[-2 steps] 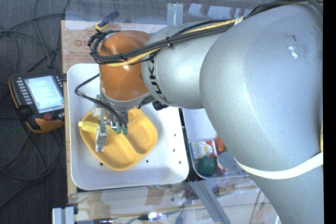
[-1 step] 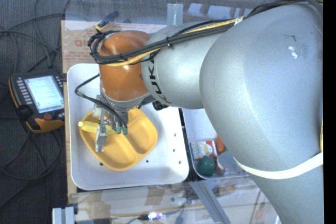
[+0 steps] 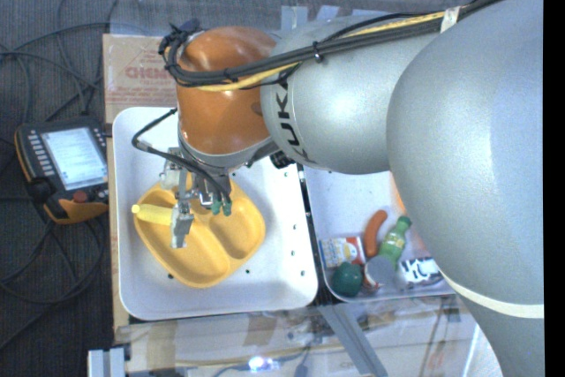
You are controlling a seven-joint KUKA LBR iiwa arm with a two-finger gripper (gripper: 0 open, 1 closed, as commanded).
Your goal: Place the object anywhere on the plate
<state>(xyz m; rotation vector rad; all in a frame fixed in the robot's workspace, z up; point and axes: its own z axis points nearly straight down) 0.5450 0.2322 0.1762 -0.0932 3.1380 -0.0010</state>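
A grey KUKA arm (image 3: 397, 101), seen from the fixed overhead camera, sweeps in from the right and fills much of the frame, its orange band (image 3: 221, 97) sitting over the left bin (image 3: 141, 296). Below the band, the gripper (image 3: 183, 221) hangs directly above a yellow divided plate (image 3: 225, 243) that lies in the middle of the left bin. A yellow object, long and banana-like (image 3: 152, 214), rests on the plate's left compartment, its end jutting out to the left of the gripper's metal fingers (image 3: 181, 229); the fingers stand close together right at the object, but from this angle it cannot be told whether they clasp it or merely stand over it. Small green-tipped parts of the wrist assembly (image 3: 221, 207) hang just beside the fingers, over the plate's central ridge. Black and yellow cables (image 3: 371, 35) run along the arm's upper side toward the wrist. In the right bin (image 3: 353, 190), largely hidden under the arm, a cluster of items lies near the front edge: a dark green round piece (image 3: 347, 278), an orange carrot-like piece (image 3: 375, 227), a light green bottle (image 3: 396, 239) and a small printed packet (image 3: 340, 250). On the floor to the left of the bench sits a handheld control pendant (image 3: 62, 163) with a lit screen, and loose cables trail across the grey carpet (image 3: 53, 13) behind it.
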